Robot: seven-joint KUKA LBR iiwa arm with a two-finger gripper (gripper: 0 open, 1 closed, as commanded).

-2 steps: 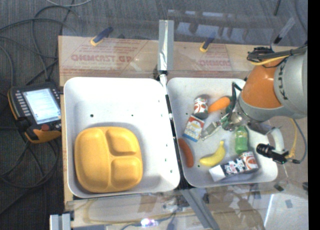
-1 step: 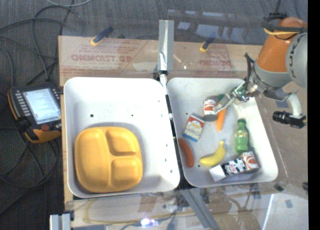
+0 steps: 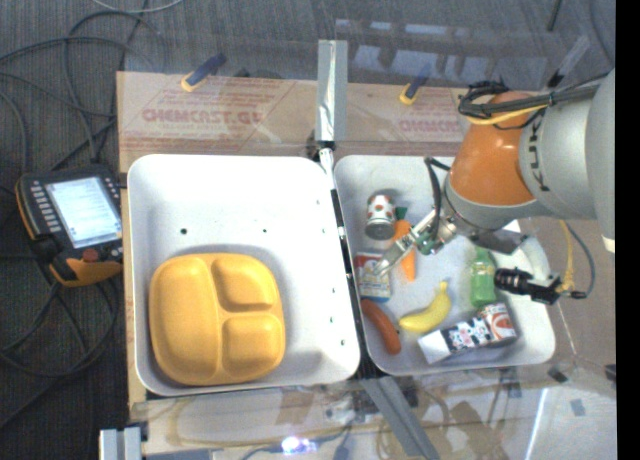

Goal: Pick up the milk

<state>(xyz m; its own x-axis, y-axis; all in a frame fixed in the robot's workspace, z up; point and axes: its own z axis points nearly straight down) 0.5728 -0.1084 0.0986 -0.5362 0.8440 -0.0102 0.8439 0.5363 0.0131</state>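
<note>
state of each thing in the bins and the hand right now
milk carton: lying on its side, right bin front, not held
banana: lying flat, just left of the carton
sausage: lying flat by the bin's left wall
can: lying tipped, near the back
carrot: lying flat
green bottle: lying down
yellow tray: right way up in left bin
hand: over the carrot, away from the milk

Yellow divided tray (image 3: 217,318) in the white left bin (image 3: 160,183); yellow banana (image 3: 426,310), orange carrot (image 3: 408,260), green bottle (image 3: 483,282), white, red and black milk carton (image 3: 470,334).
</note>
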